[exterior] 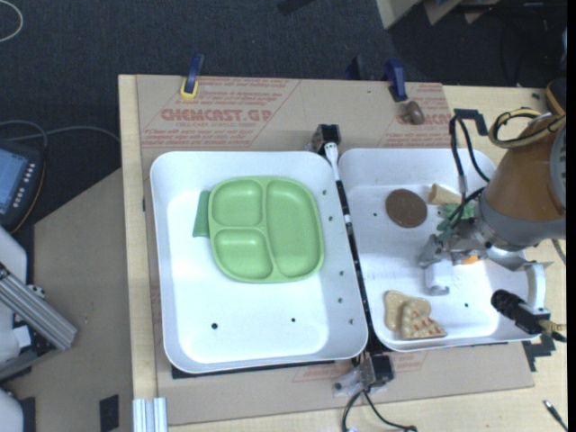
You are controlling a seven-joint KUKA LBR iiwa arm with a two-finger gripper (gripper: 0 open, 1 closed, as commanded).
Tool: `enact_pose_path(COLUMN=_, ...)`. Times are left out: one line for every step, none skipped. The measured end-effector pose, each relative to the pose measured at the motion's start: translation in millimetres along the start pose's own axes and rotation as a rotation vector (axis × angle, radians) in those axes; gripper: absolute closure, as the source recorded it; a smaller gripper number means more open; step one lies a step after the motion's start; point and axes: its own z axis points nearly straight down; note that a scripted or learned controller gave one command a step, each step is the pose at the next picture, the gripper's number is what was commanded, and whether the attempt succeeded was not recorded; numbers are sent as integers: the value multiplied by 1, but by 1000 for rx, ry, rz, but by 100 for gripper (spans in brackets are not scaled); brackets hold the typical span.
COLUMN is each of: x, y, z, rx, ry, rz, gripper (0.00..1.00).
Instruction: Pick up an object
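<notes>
Two shallow white bins (180, 313) and we're low in the right one, just right of one green three-compartment plastic plate (266, 228). Our gripper (435, 273), whether open or closed we can't tell, hovers between one brown round disc (406, 208) and one tan waffle-like piece (413, 316). It could close between them, on nothing.

The scene was evenly and brightly lit from above. The two white bins (180, 268) were near overexposed, their floors washed to flat white with little surface detail. Shadows were soft and short, lying close beside the green plate (266, 228). The dark carpet (180, 16) around the worktop (270, 106) stayed dim. The picture was slightly soft and grainy throughout.
</notes>
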Motion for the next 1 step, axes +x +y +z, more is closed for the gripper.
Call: enact_pose_path(x=-10, y=5, z=-51, rx=-5, ry=-4, rz=-1, gripper=100)
